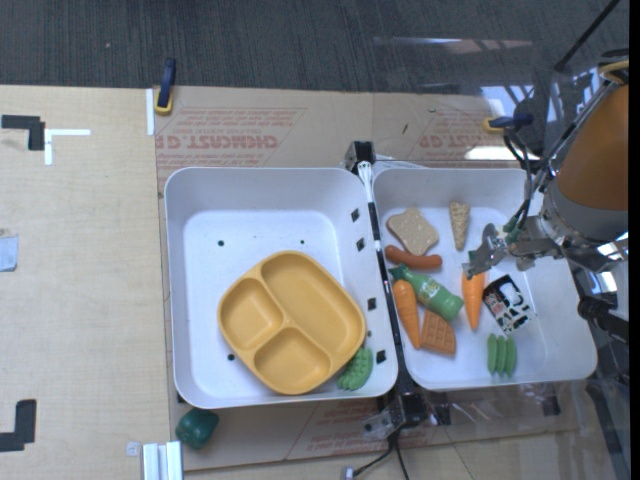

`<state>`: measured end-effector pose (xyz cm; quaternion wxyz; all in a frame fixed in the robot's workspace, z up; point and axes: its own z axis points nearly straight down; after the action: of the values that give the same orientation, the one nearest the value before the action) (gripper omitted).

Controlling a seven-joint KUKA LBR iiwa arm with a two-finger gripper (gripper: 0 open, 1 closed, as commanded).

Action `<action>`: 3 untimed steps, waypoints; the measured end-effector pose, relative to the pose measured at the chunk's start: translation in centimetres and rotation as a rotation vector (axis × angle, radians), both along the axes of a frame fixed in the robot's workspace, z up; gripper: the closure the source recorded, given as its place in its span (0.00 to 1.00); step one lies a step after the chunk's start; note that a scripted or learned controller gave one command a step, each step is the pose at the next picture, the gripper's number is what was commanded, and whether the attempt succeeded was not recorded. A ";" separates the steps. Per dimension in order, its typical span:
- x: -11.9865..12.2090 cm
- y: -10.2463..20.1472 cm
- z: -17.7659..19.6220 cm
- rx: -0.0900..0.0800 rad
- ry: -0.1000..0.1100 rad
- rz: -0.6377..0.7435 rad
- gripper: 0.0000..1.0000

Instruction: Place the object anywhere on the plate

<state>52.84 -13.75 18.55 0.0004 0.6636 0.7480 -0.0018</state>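
Camera view: you see the yellow three-compartment plastic plate point(290, 320) lying bare in the left white bin point(190, 268). The gripper point(484, 255) hangs over the right white bin point(570, 353), above a small orange toy carrot point(473, 299); whether its fingers are apart cannot be told. Crowded toys risk a missed or double pick.
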 end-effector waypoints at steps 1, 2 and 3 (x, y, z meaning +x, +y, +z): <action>0.1 -0.1 0.9 -0.003 -0.002 0.000 1.00; -4.6 -1.9 3.8 0.002 -0.001 0.295 1.00; -4.9 -3.6 2.8 0.003 -0.001 0.569 1.00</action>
<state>47.89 -17.34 21.32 0.0003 0.4271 0.9042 -0.0002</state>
